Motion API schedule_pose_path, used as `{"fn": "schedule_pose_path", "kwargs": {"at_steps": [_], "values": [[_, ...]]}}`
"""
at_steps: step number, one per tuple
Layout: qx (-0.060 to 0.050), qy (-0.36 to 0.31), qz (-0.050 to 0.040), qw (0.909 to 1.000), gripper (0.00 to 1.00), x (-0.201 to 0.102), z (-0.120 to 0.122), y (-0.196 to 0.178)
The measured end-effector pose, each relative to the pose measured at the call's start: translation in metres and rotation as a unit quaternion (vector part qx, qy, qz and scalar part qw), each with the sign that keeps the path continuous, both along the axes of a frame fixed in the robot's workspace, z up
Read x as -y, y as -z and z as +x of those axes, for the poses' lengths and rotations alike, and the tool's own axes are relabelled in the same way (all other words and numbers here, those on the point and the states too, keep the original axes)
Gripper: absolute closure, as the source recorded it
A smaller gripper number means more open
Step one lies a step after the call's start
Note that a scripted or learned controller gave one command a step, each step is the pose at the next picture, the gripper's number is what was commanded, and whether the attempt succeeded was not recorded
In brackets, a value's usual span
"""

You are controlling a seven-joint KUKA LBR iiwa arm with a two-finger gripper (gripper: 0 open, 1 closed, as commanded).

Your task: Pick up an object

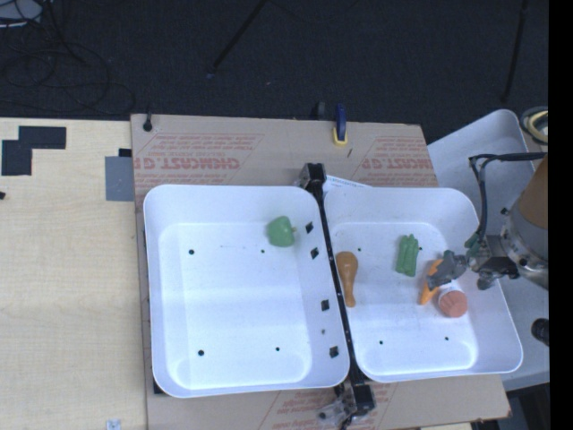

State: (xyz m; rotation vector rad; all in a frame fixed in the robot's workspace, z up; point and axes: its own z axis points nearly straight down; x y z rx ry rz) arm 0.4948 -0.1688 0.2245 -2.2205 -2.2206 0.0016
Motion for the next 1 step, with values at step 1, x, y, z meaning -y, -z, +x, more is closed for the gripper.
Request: {"fn": "schedule_pose_path", "kwargs": {"at_steps": [1], "values": [[0.000,-0.001,-0.0007,1.0000,0.00,0.0454,0.0652,0.0899]]}}
